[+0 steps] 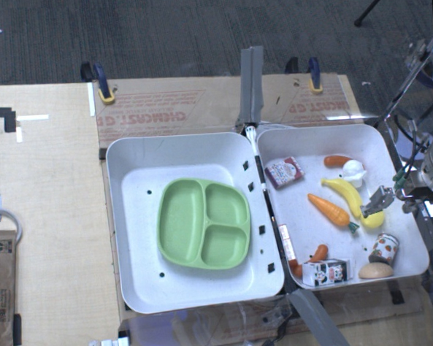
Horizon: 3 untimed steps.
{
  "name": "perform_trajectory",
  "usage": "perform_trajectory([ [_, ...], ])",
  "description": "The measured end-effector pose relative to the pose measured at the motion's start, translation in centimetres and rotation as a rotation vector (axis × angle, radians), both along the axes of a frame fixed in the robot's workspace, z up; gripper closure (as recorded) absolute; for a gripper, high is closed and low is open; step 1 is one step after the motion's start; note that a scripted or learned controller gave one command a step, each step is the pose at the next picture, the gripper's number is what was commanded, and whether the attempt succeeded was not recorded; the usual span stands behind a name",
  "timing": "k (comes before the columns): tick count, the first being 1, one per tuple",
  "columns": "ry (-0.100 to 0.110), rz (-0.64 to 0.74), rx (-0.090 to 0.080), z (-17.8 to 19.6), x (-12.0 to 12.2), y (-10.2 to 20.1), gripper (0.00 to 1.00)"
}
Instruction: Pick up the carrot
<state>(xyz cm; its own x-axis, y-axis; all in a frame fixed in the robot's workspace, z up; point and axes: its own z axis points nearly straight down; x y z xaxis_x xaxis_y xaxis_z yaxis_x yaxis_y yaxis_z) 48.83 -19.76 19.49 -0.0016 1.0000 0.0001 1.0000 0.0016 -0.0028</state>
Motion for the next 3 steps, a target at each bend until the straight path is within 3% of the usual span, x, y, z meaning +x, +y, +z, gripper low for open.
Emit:
perform_trajectory([
  [1, 0.000, -0.112, 0.000, -10.3, 3.9, 7.4, 0.00],
  [2, 0.002, -0.115, 0.000, -9.5, 3.9, 7.3, 1.00],
  [3, -0.002, 0.257, 0.000, -0.4, 3.9, 10.6, 1.00],
])
